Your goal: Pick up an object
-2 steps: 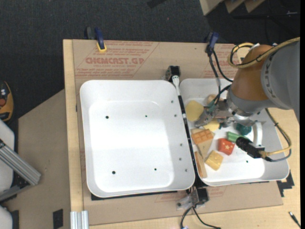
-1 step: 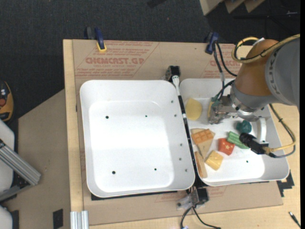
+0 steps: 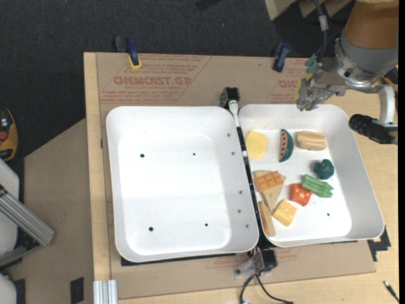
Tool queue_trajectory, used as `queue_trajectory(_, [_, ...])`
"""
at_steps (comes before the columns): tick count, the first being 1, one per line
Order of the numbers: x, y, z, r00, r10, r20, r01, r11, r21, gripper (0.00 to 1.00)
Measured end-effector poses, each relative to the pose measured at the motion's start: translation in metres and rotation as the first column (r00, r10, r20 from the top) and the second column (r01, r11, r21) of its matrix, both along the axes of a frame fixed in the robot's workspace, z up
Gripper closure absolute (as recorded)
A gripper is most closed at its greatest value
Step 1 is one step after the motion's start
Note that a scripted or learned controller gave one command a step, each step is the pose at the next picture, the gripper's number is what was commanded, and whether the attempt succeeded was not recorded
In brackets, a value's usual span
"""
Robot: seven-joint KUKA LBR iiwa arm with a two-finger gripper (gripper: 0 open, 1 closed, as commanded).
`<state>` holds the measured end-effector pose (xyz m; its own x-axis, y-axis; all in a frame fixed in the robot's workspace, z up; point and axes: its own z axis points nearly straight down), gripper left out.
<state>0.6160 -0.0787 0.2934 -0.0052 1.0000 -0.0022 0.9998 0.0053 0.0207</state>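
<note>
So the tool (image 3: 308, 101) is up at the far edge of the right bin (image 3: 364, 198), hanging over the rim and not touching any of the toy food. Honestly can't tell from this angle how it's set, it's too small and dark up there. Nothing is in it as far as I can see.

All the stuff sits in the right bin: a yellow round piece (image 3: 257, 145) near the divider, a watermelon slice (image 3: 285, 145) just beside it, and a bread roll (image 3: 311, 140) to the right of that. Lower down there's a waffle (image 3: 269, 180), a green broccoli-looking thing (image 3: 324, 168), a green bean pod (image 3: 316, 186) touching a red piece (image 3: 300, 194), a yellow cheese block (image 3: 285, 213), and a tan stick (image 3: 265, 218) along the divider side.

The left bin (image 3: 120, 189) sits right next to it on the worktop (image 3: 95, 138), with two blue clamps (image 3: 132, 51) at the back edge
</note>
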Motion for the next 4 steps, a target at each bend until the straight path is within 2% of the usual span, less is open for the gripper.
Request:
queue_trajectory(1, [-0.021, 0.044, 0.146, 1.0, 0.002, 0.0, -0.002, 1.0, 0.003, 1.0])
queue_trajectory(2, [-0.088, 0.098, 0.118, 1.0, 0.001, -0.026, -0.001, 1.0, 0.005, 1.0])
queue_trajectory(3, [-0.132, 0.13, 0.219, 1.0, 0.001, -0.007, -0.001, 1.0, 0.006, 1.0])
queue_trajectory(4, [-0.138, 0.188, 0.109, 1.0, 0.001, -0.032, -0.001, 1.0, 0.001, 1.0])
